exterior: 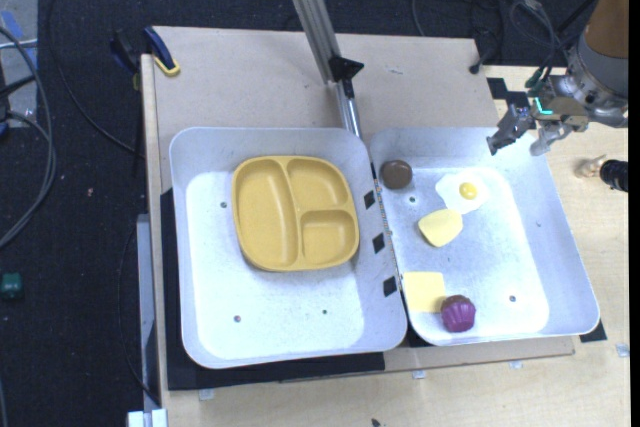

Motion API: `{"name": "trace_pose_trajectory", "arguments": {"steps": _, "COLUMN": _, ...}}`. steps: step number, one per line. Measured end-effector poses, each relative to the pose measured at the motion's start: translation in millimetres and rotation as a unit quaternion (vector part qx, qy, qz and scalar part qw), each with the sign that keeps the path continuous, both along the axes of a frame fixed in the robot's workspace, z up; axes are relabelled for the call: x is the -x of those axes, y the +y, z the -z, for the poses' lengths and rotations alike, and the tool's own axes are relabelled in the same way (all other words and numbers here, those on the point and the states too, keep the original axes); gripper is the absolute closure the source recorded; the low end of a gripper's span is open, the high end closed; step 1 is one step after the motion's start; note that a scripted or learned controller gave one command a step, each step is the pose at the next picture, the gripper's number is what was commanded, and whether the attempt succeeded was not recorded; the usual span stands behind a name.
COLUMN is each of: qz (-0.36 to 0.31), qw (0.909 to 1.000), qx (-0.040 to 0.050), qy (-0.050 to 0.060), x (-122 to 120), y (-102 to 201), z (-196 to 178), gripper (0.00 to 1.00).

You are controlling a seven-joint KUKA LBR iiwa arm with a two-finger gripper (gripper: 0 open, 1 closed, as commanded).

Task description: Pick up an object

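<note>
The fingers [522, 131] are seen above the far right corner of the right bin [565, 245], clear of its contents; whether they are spread or pressed together cannot be told. Nothing is seen between them. The step in hand is judged to be the approach, with no grasp yet made. Candidate objects are noted in the right bin: a brown ball [396, 175], a fried egg toy [465, 191], a yellow wedge [440, 227], a yellow block [423, 292] and a purple fruit [458, 313]. A yellow divided plate [295, 213] lies in the left bin [205, 315]. A descent over one chosen object is called for next. No legible writing or brand is found.
</note>
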State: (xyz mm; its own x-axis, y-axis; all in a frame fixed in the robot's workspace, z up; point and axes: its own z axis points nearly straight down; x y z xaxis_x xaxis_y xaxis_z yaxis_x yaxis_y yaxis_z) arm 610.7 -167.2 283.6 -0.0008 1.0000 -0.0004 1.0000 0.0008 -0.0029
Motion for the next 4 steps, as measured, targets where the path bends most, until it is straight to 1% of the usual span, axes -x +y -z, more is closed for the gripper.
{"name": "trace_pose_trajectory", "arguments": {"steps": 1, "qz": 0.0, "qw": 1.0, "qx": 0.0003, "qy": -0.002, "x": -0.7, "y": 0.0, "z": -1.7, "gripper": 0.0}}
{"name": "trace_pose_trajectory", "arguments": {"steps": 3, "qz": 0.0, "qw": 1.0, "qx": -0.0002, "qy": 0.0, "x": -12.5, "y": -3.6, "z": 89.8, "gripper": 0.0}}
{"name": "trace_pose_trajectory", "arguments": {"steps": 4, "qz": 0.0, "qw": 1.0, "qx": -0.0006, "qy": 0.001, "x": -7.1, "y": 6.0, "z": 143.6, "gripper": 0.0}}
